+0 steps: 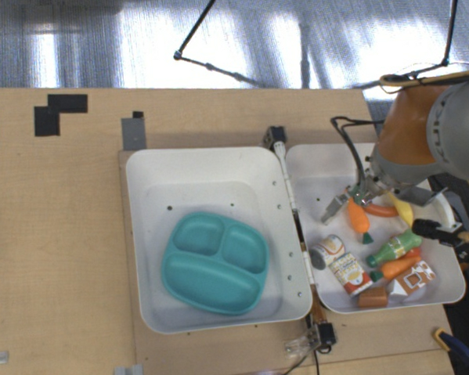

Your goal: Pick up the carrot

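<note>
I have the end effector (353, 202) spread open over the carrot (358, 218); next I lower and close.

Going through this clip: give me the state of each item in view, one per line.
hand: over the right bin, fingers spread, top of the carrot between them
carrot: leaning, green end down, not visibly clamped
green bottle: lying on its side
can: lying on its side
teal tray: flat in the left bin
</note>
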Robot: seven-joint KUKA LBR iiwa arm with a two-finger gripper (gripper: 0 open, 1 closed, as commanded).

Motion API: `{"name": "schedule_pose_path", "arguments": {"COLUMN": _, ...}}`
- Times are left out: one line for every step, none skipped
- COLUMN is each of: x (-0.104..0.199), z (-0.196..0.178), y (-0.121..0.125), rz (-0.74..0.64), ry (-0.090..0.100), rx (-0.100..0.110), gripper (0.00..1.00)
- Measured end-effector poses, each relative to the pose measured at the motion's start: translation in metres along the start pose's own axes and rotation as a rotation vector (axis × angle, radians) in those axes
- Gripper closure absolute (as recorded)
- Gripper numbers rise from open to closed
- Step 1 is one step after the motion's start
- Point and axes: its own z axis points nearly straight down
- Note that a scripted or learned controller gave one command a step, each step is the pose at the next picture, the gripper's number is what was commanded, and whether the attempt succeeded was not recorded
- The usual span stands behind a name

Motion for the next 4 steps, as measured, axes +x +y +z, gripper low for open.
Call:
{"name": "schedule_pose_path", "arguments": {"x": 0.001, "z": -0.011, "y": 0.003, "rz": -0.001, "ry": 0.001, "rx": -0.004, "gripper": 1.00}}
{"name": "schedule_pose_path", "arguments": {"x": 0.034, "z": -0.098, "y": 0.030, "rz": 0.261, "ry": 0.001, "rx": 0.003, "gripper": 1.00}}
{"name": "schedule_pose_path", "arguments": {"x": 0.034, "z": -0.098, "y": 0.030, "rz": 0.261, "ry": 0.001, "rx": 0.003, "gripper": 0.00}}
{"name": "schedule_pose_path", "arguments": {"x": 0.025, "z": 0.000, "y": 0.006, "rz": -0.061, "ry": 0.002, "rx": 0.002, "gripper": 0.00}}
